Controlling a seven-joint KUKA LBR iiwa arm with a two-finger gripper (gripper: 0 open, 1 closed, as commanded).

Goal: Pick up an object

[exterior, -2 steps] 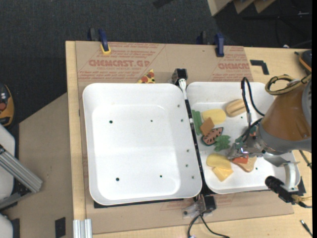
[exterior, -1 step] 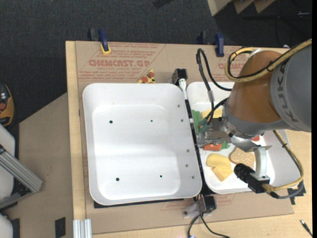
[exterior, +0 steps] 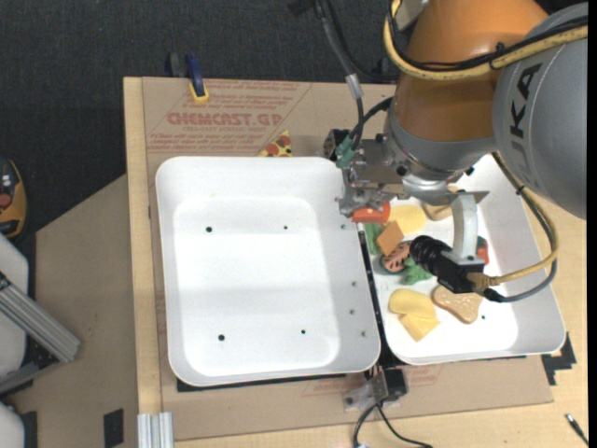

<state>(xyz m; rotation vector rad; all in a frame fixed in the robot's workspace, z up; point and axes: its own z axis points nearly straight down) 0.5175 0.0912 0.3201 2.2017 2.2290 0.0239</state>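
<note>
Nearest us in the right bin (exterior: 522, 339) we see yellow pieces (exterior: 413, 312) and a tan piece (exterior: 459, 305); farther in, toy food (exterior: 392, 245) lies under the gripper (exterior: 373, 194), whose state we cannot tell. The left bin (exterior: 261, 269) lies alongside.

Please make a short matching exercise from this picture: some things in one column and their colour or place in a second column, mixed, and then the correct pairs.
Things:
1. left bin
2. right bin
3. band on the arm
4. clamp

Descriptions:
A. orange
B. holds the small food-like objects
C. blue and yellow, at the cardboard's far edge
D. white, with four small dark dots on its floor

Pairs: 1-D, 2-B, 3-A, 4-C
</note>
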